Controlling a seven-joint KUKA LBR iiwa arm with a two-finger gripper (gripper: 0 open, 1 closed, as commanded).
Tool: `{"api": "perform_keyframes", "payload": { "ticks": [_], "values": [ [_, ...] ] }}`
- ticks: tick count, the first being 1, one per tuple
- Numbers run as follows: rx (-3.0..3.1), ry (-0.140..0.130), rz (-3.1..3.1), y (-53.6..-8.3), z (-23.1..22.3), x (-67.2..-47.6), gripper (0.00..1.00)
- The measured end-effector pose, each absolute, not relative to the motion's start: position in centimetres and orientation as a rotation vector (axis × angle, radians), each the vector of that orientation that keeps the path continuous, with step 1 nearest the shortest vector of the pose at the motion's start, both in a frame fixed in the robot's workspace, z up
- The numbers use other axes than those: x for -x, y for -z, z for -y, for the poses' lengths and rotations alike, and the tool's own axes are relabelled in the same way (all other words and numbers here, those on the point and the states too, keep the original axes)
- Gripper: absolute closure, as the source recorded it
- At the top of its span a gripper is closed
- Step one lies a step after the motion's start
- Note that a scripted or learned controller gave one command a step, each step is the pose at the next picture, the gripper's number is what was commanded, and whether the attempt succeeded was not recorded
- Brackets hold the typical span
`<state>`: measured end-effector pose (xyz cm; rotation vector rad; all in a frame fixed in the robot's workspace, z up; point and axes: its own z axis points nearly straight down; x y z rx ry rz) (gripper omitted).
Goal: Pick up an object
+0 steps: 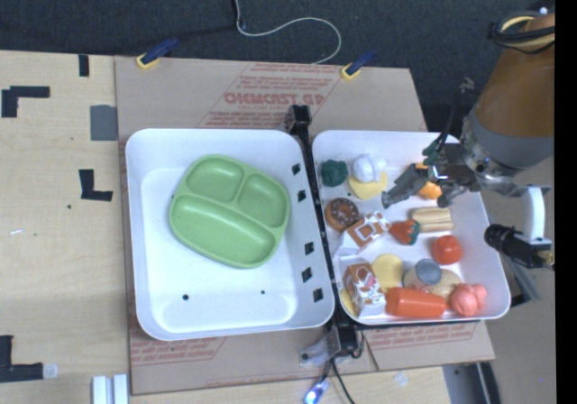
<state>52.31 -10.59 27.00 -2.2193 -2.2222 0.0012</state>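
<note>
While the end effector [416,179] hangs low over the right bin [469,316] with its dark fingers spread wide and nothing between them, no pick is made yet. Just beside it sits a small orange piece [432,190]; farther left, the green tray [231,209] lies flat.

A robotics lab: cardboard-covered bench [270,91], clamps [156,52], cables [279,28].

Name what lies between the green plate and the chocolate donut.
In the camera view, the green plate and the chocolate donut are separated by bare white bin floor, then the black divider where the two bins meet.
</note>
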Motion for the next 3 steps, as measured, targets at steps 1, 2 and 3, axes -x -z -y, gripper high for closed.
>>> {"api": "perform_keyframes", "payload": {
  "ticks": [1,2,3],
  "values": [
    [2.214,-0.004,2.221,-26.6,6.8,-48.2,0.0],
    [2.216,-0.003,2.222,-27.6,6.9,-48.3,1.0],
    [2.214,0.008,2.235,-27.7,0.5,-59.5,1.0]
  ]
}}
